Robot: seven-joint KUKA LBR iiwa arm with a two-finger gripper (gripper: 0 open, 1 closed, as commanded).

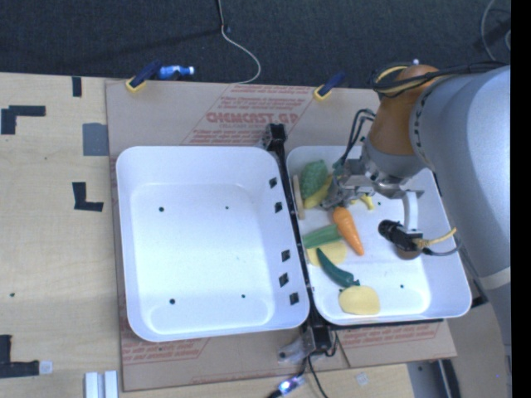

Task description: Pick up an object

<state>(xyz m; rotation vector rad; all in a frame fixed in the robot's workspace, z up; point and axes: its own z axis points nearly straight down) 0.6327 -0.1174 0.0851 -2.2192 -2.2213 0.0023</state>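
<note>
Nearest me, one pale yellow piece [359, 300] lies at six o'clock in the right bin [444, 301]. One dark green pepper [335, 269] sits just above it, one orange carrot [349, 230] at centre, one leafy green piece [314, 177] at ten o'clock. Two white bins; the left bin [199, 239] holds nothing. One gripper [347, 191] hangs over the carrot's top; I cannot tell how it stands.

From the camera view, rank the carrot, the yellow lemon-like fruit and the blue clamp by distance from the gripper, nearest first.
1. Carrot: in the right bin, just below the gripper.
2. Yellow fruit: at the right bin's near edge, well below the carrot.
3. Blue clamp: on the board's far left corner, beyond the left bin.
</note>
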